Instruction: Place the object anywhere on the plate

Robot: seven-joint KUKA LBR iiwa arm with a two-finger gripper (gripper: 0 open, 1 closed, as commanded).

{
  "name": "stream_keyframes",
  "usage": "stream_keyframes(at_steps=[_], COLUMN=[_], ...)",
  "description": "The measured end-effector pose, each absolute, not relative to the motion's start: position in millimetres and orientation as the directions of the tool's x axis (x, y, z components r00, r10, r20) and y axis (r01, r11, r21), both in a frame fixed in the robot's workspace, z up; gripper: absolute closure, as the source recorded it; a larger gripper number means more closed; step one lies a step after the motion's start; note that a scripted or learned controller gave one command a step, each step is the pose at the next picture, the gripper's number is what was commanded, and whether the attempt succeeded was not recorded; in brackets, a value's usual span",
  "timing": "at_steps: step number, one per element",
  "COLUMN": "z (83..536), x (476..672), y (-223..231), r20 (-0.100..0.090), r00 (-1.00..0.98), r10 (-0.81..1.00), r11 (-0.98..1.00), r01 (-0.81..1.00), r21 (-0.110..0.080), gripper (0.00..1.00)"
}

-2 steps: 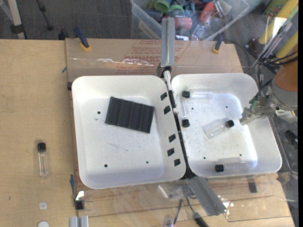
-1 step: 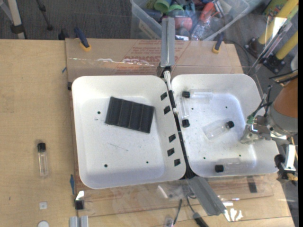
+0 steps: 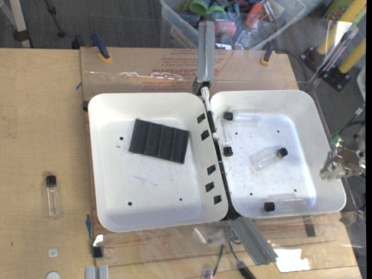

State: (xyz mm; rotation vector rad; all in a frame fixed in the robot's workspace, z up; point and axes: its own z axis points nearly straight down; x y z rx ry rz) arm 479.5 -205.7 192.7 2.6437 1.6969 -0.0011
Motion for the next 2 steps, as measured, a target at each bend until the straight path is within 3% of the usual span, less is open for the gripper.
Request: stream_keyframes(at_steps=[1,2], z=[203.2,153.3], x=[539.4,478.2], y=[-194.6,-159.1], r20=[-0.001,-0.004], r00=[0.738,0.882], r10=[0.675,0.471], r11=[-0.738,-0.882], r01=[0.675,0.471], r21=[-0.001,-0.006], gripper=[1.00,1.00])
